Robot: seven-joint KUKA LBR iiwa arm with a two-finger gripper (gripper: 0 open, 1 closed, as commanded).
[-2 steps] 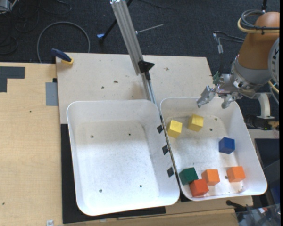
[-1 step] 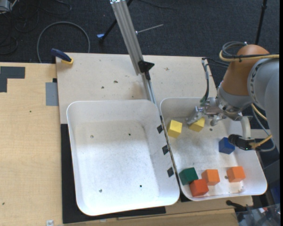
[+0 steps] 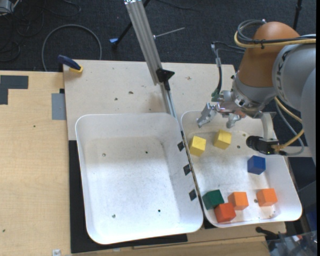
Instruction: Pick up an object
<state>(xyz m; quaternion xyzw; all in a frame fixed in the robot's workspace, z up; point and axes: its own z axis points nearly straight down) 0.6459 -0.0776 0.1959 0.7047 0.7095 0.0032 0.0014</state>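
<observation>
My gripper [image 3: 217,118] hangs over the far end of the right bin [image 3: 288,188], its two silver fingers spread open with nothing between them. Just below the fingertips lie two yellow cubes: one [image 3: 222,139] right under the gripper, the other [image 3: 198,144] to its left near the bin's left wall. A blue cube [image 3: 256,165] sits further right. Along the near end of the bin lie a green cube [image 3: 213,198], a red cube [image 3: 224,212] and two orange cubes [image 3: 238,199] [image 3: 266,197].
The left bin [image 3: 96,196] lies beside the right one. A slanted metal rail [image 3: 147,41] runs from the top down to the gap between the bins. Cables loop around the arm's wrist at the right.
</observation>
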